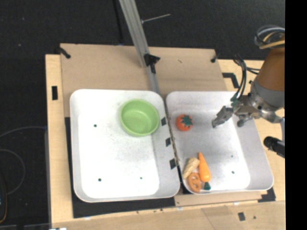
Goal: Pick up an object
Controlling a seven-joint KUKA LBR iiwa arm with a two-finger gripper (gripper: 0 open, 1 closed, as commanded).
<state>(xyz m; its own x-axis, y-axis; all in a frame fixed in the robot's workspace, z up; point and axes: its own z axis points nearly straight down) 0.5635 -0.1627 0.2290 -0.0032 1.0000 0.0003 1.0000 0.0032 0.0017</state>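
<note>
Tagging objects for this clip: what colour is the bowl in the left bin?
Light green bowl, seen in the camera view.

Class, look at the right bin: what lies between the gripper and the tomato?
Nothing: in the camera view, bare white bin floor separates the gripper from the tomato.

No text, label, brand, number or sign can be read anywhere on the bench, the bins or the things in them.
</note>
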